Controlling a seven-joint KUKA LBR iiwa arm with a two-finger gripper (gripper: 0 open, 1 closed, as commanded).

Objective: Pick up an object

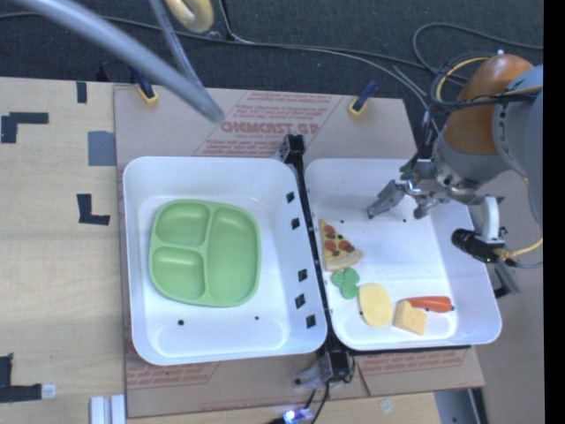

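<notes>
In the right bin [402,263] lie several toy foods: a pizza slice [337,246] by the left wall, a green piece [347,282] below it, a yellow oval piece [374,305], a cheese-coloured wedge [410,317] and a red-orange piece [429,304] near the front. My gripper [403,200] hangs over the bin's far right part with its two fingers spread apart and nothing between them. It is well apart from all the foods, up and to the right of the pizza slice.
The left bin [212,179] holds a green divided plate [205,252]. A black divider [300,228] runs between the bins. Cardboard [265,117] lies under both, with yellow clamps at its far edge. Cables [388,60] cross the dark floor behind.
</notes>
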